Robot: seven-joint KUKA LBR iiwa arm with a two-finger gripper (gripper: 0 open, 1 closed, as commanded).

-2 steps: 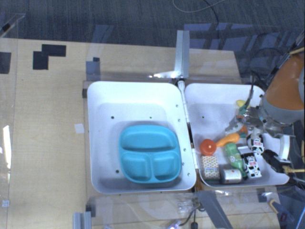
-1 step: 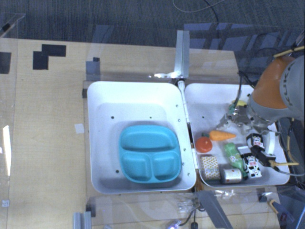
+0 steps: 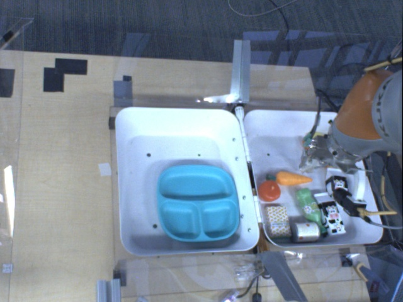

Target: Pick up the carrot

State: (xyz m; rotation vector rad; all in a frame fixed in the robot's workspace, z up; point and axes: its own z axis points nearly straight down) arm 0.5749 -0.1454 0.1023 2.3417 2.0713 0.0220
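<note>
camera view gives you a slanted look down on the tabletop [image 3: 63,168] with its two white bins side by side. the carrot [image 3: 293,178] lies in the right bin [image 3: 271,131], roughly at mid-height of the bin floor, on its side with the thick end toward the left and the tapered end pointing right. just beside its left end, slightly lower, you see a small red tomato [image 3: 270,191]. below the carrot sits a green item [image 3: 306,201], and further toward the near rim a patterned, cracker-like square [image 3: 277,218] and a grey, can-like object lying on its side [image 3: 306,231]. a white-and-black packet [image 3: 332,218] lies at the right of that group.

the arm [image 3: 368,115] comes in from the right, its orange band showing above the wrist. the claw [image 3: 313,151] hangs over the right bin, just above and to the right of the carrot; whether it touches the carrot you cannot tell. its state you cannot tell either, since that part is small and blurred here. the carrot rests on the bin floor and is not lifted.

in the left bin [image 3: 145,131] a blue divided plate [image 3: 198,201] sits with one large compartment at the far side and two smaller ones at the near side.
</note>
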